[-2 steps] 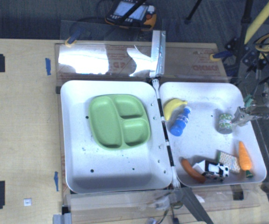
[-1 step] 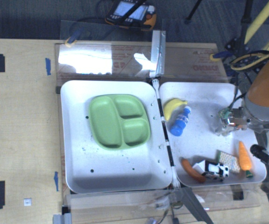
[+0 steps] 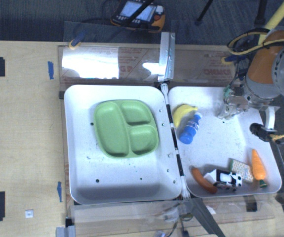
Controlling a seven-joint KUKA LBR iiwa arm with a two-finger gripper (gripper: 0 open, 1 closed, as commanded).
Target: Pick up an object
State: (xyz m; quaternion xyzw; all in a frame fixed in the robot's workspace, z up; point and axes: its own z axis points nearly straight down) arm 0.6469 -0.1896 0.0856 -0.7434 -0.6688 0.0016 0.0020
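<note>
My gripper (image 3: 229, 108) hangs over the back right part of the right bin (image 3: 216, 137), with nothing between its fingers that I can see. Left of it lie a yellow banana-like object (image 3: 181, 113) and a blue bottle (image 3: 190, 129) touching each other. Along the bin's front sit an orange carrot (image 3: 258, 166), a red-orange sausage-shaped thing (image 3: 202, 179), a black and white toy (image 3: 228, 178) and a checkered packet (image 3: 241, 168). The gripper is well apart from all of them.
The left bin (image 3: 83, 177) holds a green divided tray (image 3: 126, 127). A clear panel and metal post (image 3: 166, 56) stand behind the bins. A handheld device (image 3: 137, 14) lies beyond the bench. The arm's grey body (image 3: 275, 73) fills the right edge.
</note>
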